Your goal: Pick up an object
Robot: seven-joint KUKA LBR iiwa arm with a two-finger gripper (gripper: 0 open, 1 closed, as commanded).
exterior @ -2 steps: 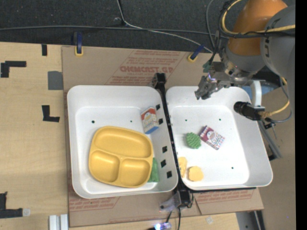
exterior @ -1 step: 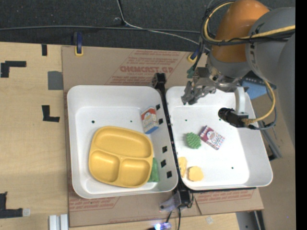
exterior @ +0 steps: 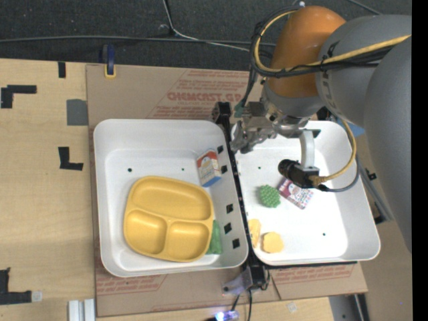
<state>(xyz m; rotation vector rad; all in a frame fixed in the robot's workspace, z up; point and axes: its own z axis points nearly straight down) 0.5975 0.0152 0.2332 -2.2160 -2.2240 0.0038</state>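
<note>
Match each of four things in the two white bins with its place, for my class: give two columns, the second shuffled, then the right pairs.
Things:
1. yellow divided tray
2. small carton
3. green bumpy ball
4. pink packet

Places:
A. right bin, just left of the pink packet
B. left bin, near its right wall, above the tray
C. left bin, filling much of its floor
D. right bin, right of the green ball

Pairs: 1-C, 2-B, 3-A, 4-D

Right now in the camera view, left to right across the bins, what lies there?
Yellow plastic divided tray → small red, white and blue carton → round yellow plastic piece → pink and white packet.
</note>
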